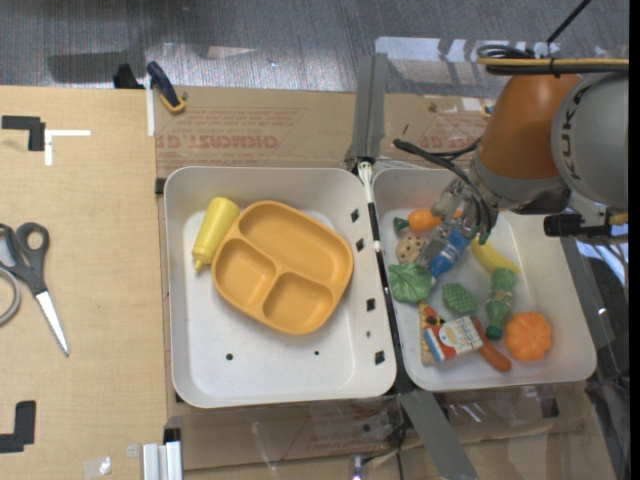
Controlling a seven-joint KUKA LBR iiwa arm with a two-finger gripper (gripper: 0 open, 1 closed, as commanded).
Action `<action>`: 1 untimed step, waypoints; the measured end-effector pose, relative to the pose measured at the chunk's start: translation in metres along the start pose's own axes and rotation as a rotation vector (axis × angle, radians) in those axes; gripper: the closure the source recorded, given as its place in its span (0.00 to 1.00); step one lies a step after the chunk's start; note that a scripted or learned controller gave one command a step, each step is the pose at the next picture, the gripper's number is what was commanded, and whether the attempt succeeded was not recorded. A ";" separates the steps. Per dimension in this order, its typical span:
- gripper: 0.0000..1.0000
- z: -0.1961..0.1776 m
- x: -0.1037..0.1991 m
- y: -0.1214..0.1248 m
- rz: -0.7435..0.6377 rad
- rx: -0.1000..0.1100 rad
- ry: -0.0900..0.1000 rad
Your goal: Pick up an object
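Two fingers of the end effector (447, 240) pinch a blue bottle (446, 252) above the right bin (560, 368).

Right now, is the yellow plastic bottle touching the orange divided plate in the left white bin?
Touching. The camera view shows the yellow plastic bottle lying against the orange divided plate's upper-left rim, with no gap showing between them.

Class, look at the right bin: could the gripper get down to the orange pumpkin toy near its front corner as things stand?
Probably yes. The pumpkin toy lies uncovered in the right bin, with nothing on top; the gripper sits above the toys nearby.
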State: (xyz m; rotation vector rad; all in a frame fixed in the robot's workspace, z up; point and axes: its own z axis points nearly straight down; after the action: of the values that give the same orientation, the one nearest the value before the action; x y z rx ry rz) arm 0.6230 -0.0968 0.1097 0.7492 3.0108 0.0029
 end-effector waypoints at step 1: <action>0.00 0.014 0.030 -0.016 0.016 0.010 0.032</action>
State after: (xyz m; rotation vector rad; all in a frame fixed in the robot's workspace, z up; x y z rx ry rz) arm 0.5894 -0.0964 0.0940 0.7819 3.0374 0.0003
